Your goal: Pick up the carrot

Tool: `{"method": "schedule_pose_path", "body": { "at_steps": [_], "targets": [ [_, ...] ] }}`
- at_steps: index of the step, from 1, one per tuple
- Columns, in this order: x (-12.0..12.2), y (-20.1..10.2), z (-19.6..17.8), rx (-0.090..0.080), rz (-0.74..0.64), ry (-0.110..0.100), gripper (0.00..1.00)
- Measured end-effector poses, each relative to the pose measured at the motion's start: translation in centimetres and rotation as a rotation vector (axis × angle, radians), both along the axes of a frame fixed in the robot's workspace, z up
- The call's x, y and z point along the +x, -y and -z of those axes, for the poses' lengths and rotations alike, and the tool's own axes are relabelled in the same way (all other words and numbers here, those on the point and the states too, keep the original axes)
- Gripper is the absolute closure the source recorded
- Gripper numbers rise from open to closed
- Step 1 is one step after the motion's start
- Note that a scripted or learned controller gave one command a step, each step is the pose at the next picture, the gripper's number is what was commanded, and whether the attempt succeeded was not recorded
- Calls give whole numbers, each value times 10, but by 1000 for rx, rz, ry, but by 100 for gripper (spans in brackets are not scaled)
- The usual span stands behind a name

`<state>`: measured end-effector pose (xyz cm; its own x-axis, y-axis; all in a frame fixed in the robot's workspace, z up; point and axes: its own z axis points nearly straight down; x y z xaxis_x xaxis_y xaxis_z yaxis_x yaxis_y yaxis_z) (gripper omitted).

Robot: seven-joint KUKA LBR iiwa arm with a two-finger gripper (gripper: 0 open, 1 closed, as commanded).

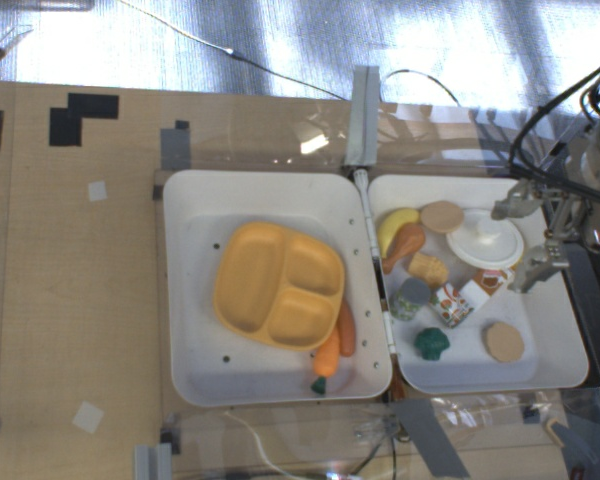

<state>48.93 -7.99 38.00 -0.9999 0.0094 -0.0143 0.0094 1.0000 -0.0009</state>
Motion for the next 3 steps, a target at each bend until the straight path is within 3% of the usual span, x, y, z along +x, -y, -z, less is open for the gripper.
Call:
{"method": "schedule_pose_path", "body": {
  "at_steps": [1,2,3],
  "targets": [
    [0,-53,2,-2,-262,-2,0],
    [12,-84,66,-6,-777,-7,0],
    [2,-74,198,-1,-656,-16,0]
  ]
}}
